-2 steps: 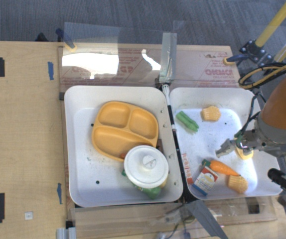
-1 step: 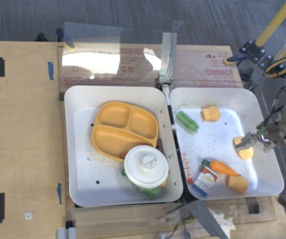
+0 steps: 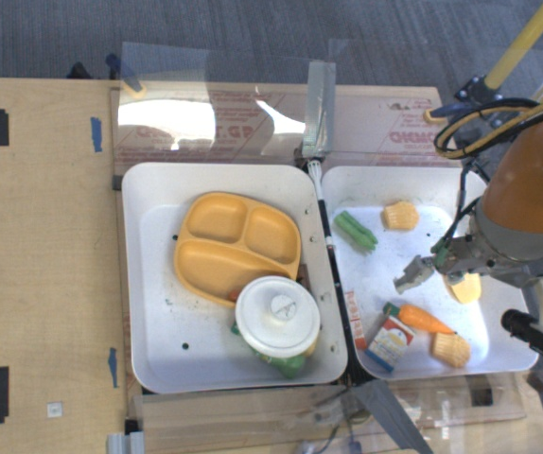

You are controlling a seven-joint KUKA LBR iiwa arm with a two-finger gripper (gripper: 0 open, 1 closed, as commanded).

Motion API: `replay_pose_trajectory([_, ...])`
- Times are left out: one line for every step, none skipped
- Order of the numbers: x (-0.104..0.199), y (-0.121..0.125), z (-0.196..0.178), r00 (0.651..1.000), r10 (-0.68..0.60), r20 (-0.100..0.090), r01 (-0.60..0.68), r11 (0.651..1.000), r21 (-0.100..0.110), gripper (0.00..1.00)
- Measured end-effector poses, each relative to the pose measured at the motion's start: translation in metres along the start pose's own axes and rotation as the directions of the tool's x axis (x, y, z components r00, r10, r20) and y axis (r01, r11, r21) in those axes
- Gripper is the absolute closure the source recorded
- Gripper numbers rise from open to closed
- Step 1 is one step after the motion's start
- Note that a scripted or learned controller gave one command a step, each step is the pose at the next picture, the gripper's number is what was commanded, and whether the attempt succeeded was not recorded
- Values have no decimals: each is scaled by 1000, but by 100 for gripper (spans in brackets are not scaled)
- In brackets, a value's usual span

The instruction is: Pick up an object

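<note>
My gripper (image 3: 429,267) hangs over the middle of the right bin (image 3: 510,356), under the arm's orange band (image 3: 534,180). A pale yellow piece (image 3: 466,289) lies just to its right, partly hidden by the wrist. Just below the gripper lies an orange carrot (image 3: 423,319). Nearby in the same bin are a small carton (image 3: 392,340), a yellow waffle-like piece (image 3: 451,350), a green piece (image 3: 356,231) and a yellow chunk (image 3: 400,217). I see nothing held by the gripper.
The left bin (image 3: 148,282) holds a yellow divided plate (image 3: 236,241) and a white lidded cup (image 3: 278,316) that overlaps the plate's near edge. A ridge where the bin rims meet (image 3: 328,263) separates the bins. Cables (image 3: 484,121) loop above the arm at the right.
</note>
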State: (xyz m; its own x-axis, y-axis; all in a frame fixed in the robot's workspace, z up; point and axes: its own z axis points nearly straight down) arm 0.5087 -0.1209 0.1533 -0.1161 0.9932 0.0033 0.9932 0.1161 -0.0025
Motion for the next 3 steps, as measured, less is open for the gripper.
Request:
replay_pose_trajectory([-43, 58, 66, 999, -51, 5, 51, 999, -8, 0])
replay_pose_trajectory([-30, 105, 66, 998, -60, 6, 60, 998, -10, 0])
replay_pose_trajectory([-42, 156, 67, 996, -85, 3, 85, 996, -2, 0])
